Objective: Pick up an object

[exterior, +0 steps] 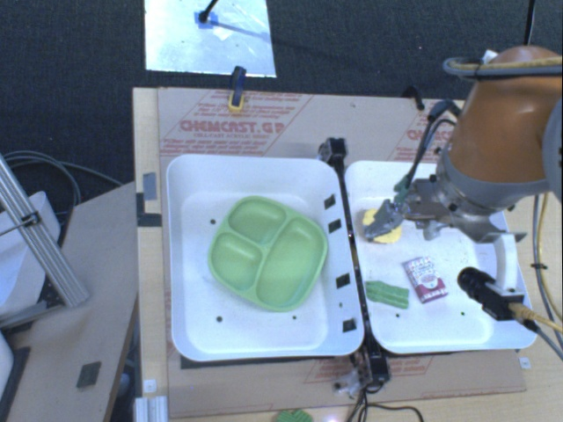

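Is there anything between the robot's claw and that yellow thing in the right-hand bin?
Nothing visible does. The gripper sits right over the yellow object, partly covering it. The green piece and red-and-white packet lie apart, nearer the bin's front.

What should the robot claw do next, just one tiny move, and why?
Probably a small drop straight down, then a squeeze. The claw sits right over the yellow thing in the right bin, and I can't see anything gripped yet. The yellow thing is the closest one; the green piece and the red-and-white packet lie farther off.
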### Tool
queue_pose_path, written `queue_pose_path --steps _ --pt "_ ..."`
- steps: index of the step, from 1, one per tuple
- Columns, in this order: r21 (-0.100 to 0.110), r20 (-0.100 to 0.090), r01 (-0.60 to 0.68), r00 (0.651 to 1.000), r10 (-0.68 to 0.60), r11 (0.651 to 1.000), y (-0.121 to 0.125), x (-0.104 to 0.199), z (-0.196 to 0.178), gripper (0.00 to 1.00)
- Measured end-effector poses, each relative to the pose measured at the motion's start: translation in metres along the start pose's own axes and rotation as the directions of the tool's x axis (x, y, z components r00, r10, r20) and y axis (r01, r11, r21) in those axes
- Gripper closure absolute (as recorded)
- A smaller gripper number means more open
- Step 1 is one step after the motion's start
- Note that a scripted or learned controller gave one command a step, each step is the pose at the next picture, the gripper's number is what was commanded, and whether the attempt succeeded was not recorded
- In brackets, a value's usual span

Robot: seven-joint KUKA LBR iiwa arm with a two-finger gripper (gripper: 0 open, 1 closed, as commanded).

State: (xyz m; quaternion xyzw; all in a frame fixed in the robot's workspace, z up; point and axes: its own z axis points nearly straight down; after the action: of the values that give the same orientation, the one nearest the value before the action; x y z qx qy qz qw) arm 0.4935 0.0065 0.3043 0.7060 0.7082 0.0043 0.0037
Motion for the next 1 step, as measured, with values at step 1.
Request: queue_pose_path --steps 1 --pt "-0.003 -0.002 0.005 1.000 -0.005 1.000 -0.0045 0.0306 -0.0995 0.00"
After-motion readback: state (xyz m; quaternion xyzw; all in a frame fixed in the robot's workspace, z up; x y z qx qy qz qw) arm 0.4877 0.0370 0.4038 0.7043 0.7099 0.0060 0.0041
